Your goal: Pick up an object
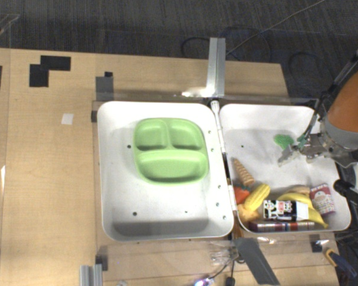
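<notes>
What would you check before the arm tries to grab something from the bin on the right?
1. Gripper over the right bin: ok.
2. Target close by: ok, a green piece lies right beside the gripper.
3. Nothing held already: cannot tell, too small to see.
4. Other items out of the way: ok, banana, corn, cone and can sit along the near edge.
5. Green tray undisturbed in the left bin: ok.

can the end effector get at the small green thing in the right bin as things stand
Probably yes. The end effector sits right beside the small green thing in the right bin, which lies alone on bare floor, apart from the pile along the near wall.
</notes>
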Robot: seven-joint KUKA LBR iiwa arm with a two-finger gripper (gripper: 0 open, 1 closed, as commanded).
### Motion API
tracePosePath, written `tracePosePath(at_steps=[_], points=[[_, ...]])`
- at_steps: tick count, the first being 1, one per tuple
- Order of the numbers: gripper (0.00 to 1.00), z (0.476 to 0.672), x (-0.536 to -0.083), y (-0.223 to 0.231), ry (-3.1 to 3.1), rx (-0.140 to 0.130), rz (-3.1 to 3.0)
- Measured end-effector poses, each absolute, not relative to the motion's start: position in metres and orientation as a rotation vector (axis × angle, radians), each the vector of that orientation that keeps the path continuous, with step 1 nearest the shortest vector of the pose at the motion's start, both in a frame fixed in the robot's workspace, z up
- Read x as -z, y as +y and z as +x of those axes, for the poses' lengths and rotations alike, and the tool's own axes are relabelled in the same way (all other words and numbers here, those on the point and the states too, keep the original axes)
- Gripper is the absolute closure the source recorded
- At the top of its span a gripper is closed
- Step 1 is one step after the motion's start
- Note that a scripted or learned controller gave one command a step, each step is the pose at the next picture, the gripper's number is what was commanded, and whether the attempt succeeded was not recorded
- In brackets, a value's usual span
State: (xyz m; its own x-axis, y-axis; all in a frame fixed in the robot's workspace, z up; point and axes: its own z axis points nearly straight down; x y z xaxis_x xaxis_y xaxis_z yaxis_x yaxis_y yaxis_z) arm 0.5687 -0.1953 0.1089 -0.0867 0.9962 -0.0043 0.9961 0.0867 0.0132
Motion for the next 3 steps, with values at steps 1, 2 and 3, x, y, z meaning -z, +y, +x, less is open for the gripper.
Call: tracePosePath(at_steps=[1,2,3], points=[[0.0,0.618,-0.09,-0.124,2.352,-0.016,2.066],[0.0,0.571,-0.091,-0.151,2.336,-0.012,2.083],[0.0,0.505,-0.096,-0.105,2.344,-0.004,2.085]])
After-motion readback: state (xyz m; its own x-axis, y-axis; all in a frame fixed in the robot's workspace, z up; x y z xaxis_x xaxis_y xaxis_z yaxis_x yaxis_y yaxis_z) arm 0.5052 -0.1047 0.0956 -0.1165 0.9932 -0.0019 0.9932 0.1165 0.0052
